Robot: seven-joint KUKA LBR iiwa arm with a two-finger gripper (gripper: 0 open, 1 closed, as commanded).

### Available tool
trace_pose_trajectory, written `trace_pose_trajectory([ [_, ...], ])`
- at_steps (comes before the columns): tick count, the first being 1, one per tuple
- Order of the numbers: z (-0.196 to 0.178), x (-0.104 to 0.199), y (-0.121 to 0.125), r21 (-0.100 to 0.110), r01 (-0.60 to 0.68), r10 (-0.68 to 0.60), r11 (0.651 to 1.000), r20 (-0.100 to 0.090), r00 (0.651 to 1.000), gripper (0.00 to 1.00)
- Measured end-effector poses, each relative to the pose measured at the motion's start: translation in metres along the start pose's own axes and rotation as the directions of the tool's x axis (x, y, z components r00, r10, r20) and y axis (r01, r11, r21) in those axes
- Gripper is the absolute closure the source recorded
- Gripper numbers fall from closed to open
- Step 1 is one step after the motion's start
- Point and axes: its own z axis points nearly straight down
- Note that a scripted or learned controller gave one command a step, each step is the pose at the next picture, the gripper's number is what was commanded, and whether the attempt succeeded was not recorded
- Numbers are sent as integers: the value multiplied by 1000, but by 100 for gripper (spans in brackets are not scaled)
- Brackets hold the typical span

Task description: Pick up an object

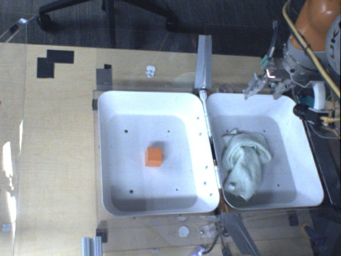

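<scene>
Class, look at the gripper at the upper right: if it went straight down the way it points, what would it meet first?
Probably the back rim of the right bin, since the gripper hangs over it; depth is unclear. The cloth lies nearer the camera.

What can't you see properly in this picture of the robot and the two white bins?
- Arm: cut off by the camera view's top and right edges.
- Gripper: small and blurry above the right bin's far rim; its grip can't be read.
- Crumpled cloth: its folds hide whatever lies underneath.
- Orange block: underside hidden.
</scene>
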Motion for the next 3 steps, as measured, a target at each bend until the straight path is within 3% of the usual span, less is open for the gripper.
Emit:
trace_pose_trajectory([
  [1,132,-20,17,1,219,-219,976,0,976,0],
  [2,119,-19,20,-7,221,-221,975,2,975,100],
  [3,7,-6,3,-5,102,-102,995,2,995,100],
])
